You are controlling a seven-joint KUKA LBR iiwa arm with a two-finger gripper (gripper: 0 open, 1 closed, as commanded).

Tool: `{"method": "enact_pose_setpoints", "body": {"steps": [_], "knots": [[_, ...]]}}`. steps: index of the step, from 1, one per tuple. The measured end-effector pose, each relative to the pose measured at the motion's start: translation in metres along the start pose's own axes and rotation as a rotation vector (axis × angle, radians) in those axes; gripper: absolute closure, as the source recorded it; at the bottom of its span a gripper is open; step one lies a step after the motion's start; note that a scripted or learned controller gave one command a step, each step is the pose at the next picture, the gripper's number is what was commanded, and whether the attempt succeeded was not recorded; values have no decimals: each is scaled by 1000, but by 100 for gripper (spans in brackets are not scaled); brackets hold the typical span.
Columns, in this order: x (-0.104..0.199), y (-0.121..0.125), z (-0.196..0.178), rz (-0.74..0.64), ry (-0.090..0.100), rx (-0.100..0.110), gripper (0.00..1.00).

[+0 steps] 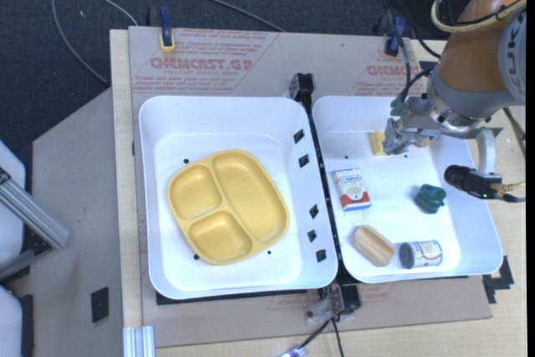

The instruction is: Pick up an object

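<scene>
My gripper (399,136) hangs low over the far part of the right bin (468,259), below the arm's orange band. A small yellow object (377,145) lies just to its left, partly hidden by the gripper, and I cannot tell whether they touch. Nearer the bin's middle lies a small red and white box (352,188). A dark green object (431,198) rests to the right. A tan bread-shaped item (372,246) and a small can on its side (420,253) lie at the front.
The left bin (155,180) holds a yellow divided plate (227,206). A black divider with clips (313,180) runs between the bins. A black part of the arm (470,180) reaches over the right bin's right edge.
</scene>
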State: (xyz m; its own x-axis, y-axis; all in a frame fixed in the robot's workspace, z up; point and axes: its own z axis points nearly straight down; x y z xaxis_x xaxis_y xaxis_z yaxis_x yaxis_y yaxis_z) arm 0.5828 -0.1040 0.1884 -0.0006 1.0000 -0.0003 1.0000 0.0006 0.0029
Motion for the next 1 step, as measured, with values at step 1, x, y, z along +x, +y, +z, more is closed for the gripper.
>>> {"method": "enact_pose_setpoints", "body": {"steps": [1], "knots": [[0, 1, -49, -1, 0, -2, 100]]}}
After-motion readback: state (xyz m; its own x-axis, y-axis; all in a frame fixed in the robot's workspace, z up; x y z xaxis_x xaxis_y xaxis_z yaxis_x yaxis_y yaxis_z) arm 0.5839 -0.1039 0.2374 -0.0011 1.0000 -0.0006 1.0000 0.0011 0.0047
